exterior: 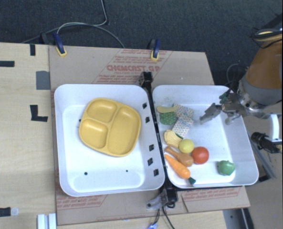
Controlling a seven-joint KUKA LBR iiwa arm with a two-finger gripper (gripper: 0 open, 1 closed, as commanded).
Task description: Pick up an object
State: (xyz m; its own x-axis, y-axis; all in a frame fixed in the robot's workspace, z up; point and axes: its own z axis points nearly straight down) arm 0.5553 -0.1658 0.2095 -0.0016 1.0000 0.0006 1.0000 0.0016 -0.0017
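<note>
Green toy (225,167) lies near the open hand (219,113).

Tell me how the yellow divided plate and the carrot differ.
The yellow divided plate lies alone in the left bin; the carrot lies in the right bin, crowded among other toy foods. The plate is broad, flat and split into compartments; the carrot is slim, tapered and far smaller. The plate is yellow, the carrot orange with a green tip. Both rest on white bin floors, away from the end effector.

robotics lab | clamped cardboard (131,66) on bench | taped markers (2,67) | cables (84,25)
</note>
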